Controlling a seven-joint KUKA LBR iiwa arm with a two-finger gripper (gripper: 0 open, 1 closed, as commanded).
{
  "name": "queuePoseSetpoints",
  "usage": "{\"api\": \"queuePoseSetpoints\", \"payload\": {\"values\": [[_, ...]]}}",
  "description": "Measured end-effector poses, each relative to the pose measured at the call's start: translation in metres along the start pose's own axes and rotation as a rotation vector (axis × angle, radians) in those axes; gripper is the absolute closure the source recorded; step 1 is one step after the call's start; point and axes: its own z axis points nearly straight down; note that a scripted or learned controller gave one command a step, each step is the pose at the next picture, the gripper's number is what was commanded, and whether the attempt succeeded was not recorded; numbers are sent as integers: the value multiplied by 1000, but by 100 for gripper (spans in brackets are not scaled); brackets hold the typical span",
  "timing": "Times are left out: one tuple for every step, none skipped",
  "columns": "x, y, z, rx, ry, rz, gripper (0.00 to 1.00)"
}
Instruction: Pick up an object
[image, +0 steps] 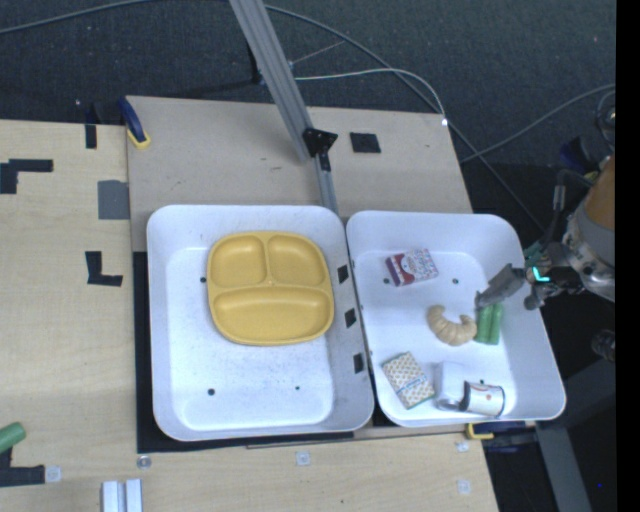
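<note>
Approach step, by the look of it: dark two-finger gripper (497, 292) poised over right white bin (520, 245), just above small green cylindrical object (489, 325) beside tan croissant-shaped toy (452, 327). Claw opening impossible to tell; nothing visibly held. Next: descent squarely onto one object.

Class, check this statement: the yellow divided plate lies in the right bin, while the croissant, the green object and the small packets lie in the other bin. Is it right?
Not quite. The camera view shows the yellow divided plate in the left bin; the croissant, green object and small packets lie in the right bin.
</note>
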Motion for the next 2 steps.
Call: {"api": "queuePoseSetpoints", "payload": {"values": [[0, 0, 0, -1, 0, 0, 0], [3, -6, 45, 2, 0, 1, 0]]}}
